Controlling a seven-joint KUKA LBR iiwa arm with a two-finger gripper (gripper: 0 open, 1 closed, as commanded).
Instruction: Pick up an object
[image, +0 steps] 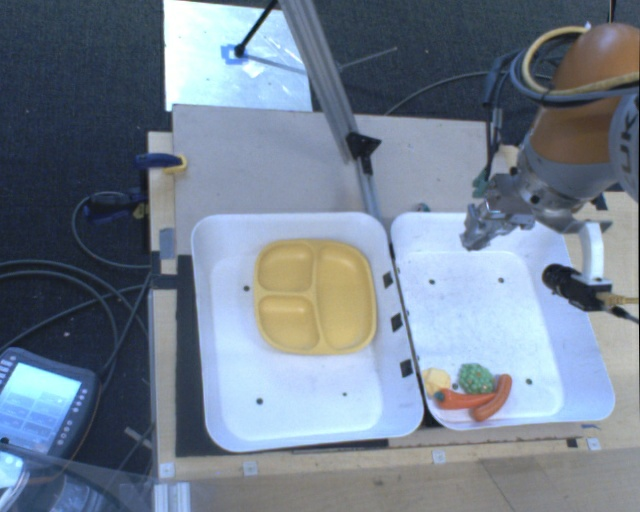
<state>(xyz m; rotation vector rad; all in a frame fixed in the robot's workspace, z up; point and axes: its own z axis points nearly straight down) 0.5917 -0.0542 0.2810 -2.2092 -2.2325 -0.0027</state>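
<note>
A small pile of toy food lies in the front left corner of the right bin (560, 330): a pale yellow piece (436, 380), a green bumpy piece (476, 378), an orange carrot-like piece (458, 399) and a red sausage-like piece (494, 397). My gripper (478, 233) hangs above the back edge of the right bin, far from the pile. Nothing shows between its tips.
A yellow divided plate (313, 296) rests in the left bin (225, 340). A grey slanted pole (330, 85) stands behind the bins. Cables and a pendant lie on the floor at the left.
</note>
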